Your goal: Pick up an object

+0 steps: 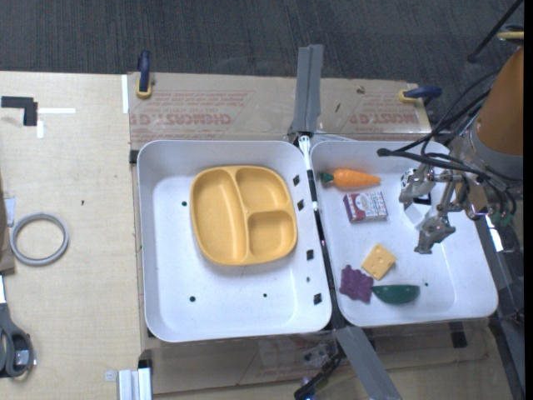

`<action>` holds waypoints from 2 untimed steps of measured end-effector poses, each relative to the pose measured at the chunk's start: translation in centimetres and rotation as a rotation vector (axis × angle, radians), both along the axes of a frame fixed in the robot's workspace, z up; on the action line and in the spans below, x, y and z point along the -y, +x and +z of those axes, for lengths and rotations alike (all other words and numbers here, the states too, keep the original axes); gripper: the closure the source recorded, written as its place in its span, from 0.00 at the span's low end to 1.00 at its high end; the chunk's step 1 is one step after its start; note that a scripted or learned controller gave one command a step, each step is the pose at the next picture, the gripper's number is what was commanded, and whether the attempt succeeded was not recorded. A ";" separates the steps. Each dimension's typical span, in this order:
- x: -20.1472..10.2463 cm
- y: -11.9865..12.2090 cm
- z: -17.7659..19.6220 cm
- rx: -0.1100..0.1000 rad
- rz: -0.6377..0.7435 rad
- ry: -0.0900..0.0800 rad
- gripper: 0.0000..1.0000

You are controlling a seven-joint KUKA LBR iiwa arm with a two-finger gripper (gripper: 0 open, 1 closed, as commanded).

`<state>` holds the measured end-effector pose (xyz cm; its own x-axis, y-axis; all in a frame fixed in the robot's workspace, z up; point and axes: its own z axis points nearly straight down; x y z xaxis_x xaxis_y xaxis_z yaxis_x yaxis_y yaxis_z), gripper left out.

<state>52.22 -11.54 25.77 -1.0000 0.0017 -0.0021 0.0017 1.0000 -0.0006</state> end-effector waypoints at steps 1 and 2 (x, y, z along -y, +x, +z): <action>0.1 1.1 -15.5 -0.002 -0.167 0.001 0.00; -1.5 4.5 -16.6 0.000 -0.436 0.000 0.00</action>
